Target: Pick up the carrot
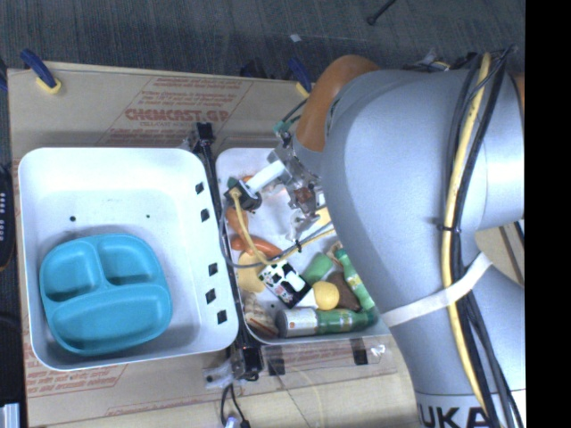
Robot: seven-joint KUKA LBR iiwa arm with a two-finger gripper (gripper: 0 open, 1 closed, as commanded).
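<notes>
Hanging low over the far half of the right bin (257,160), the hand (302,203) shows as a cluster of pale metal under the grey arm (401,176). How far open it is, and whether it has hold of anything, cannot be told from this slant.

The carrot (252,242) lies just left of the hand and a little nearer the camera, against the bin's left wall, apart from the hand. Nearer still from the hand sits a black-and-white pack (285,282), with a yellow ball (326,295) just beside it on the right. A green bottle (353,283) lies past the ball, partly under the arm. At the bin's near end, farthest from the hand, a can (302,321) lies on its side.

Well to the hand's left is the left bin (107,178), which holds a blue tray (105,290) in its near half. Both bins rest on a cardboard-covered worktop (169,105).
</notes>
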